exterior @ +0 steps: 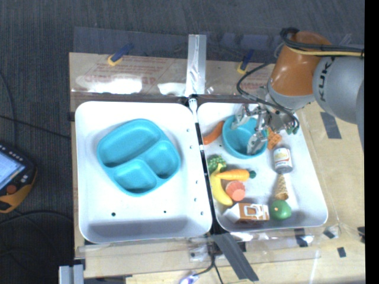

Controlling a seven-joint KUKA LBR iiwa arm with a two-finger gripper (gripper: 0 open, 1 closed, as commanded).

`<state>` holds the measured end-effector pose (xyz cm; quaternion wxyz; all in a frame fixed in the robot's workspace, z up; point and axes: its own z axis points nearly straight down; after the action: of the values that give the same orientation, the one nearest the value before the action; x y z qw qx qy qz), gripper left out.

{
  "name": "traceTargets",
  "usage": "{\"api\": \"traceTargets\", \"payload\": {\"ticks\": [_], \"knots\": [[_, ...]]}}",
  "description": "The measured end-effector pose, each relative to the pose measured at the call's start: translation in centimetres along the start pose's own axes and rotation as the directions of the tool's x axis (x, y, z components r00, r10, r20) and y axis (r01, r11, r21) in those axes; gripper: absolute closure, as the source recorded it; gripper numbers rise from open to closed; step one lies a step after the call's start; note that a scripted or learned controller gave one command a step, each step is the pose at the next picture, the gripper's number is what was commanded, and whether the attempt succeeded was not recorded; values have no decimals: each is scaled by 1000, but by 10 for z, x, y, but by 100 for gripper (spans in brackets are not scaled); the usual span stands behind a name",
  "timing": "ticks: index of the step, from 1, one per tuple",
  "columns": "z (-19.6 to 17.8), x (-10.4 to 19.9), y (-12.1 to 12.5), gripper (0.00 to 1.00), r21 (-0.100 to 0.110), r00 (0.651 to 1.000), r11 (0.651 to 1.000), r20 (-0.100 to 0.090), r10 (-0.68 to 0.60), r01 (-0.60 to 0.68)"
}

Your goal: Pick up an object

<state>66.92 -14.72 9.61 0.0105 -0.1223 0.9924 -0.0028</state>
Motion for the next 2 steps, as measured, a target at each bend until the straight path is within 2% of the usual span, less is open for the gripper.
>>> {"api": "traceTargets", "payload": {"ticks": [1, 2], "knots": [[-4, 71, -25, 0, -14, 981, 981, 1, -193, 193], [-3, 54, 37, 0, 4, 986, 986, 7, -168, 168]]}}
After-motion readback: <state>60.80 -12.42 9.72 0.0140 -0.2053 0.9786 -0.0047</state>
